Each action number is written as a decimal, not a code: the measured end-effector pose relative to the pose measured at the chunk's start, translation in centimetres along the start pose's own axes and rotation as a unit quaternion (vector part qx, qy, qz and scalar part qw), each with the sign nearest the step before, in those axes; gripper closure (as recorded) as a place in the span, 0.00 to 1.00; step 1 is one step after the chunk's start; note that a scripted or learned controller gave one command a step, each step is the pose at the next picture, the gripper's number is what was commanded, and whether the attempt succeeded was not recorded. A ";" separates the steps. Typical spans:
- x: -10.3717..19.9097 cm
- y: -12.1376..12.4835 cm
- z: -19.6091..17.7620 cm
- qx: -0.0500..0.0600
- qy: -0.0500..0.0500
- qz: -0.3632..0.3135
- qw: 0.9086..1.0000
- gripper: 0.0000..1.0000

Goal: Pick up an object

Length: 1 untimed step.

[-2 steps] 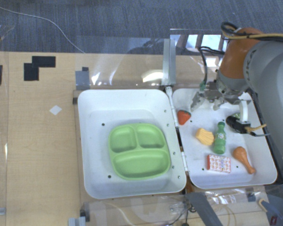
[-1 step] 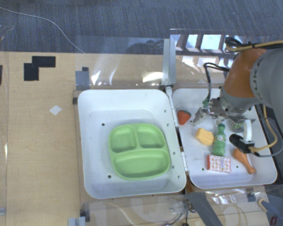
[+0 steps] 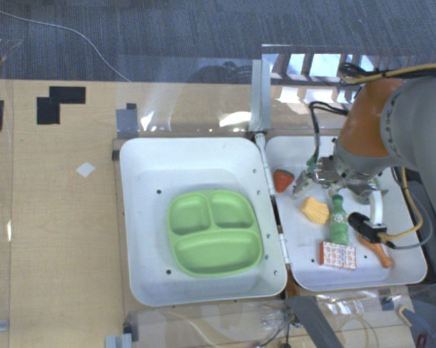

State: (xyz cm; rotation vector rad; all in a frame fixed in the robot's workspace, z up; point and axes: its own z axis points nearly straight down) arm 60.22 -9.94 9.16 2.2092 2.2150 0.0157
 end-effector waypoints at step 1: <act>1.5 4.2 -1.0 0.009 0.002 -0.003 1.000 0.00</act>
